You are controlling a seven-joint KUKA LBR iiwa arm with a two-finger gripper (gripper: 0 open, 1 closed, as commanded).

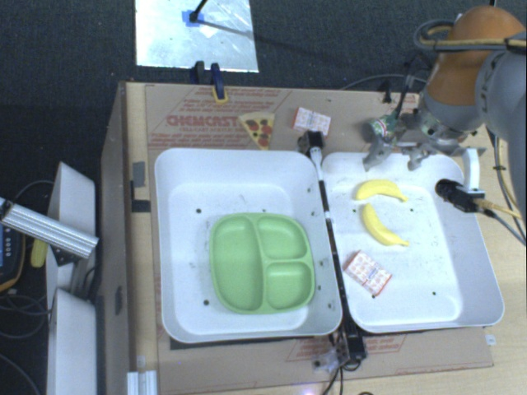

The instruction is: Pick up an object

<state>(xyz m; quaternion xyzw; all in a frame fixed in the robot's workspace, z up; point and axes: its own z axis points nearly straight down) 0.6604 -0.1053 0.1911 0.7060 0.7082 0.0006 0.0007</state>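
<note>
While the gripper (394, 156) hangs over the right bin's (469, 253) far edge, jaws spread wide, gripping nothing, two bananas (380, 190) just below, green plate (262, 262) in left bin (185, 188).

two bananas (380, 190) (382, 226), one green plate (262, 262) — two bins (185, 171) (469, 245)

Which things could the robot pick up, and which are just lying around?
For the job:
- two bananas in the right bin
- red-and-white packet, same bin
- gripper, above that bin's far edge

Just lying about:
- green divided plate in the left bin
- pizza slice sticker and small card behind the bins
</note>
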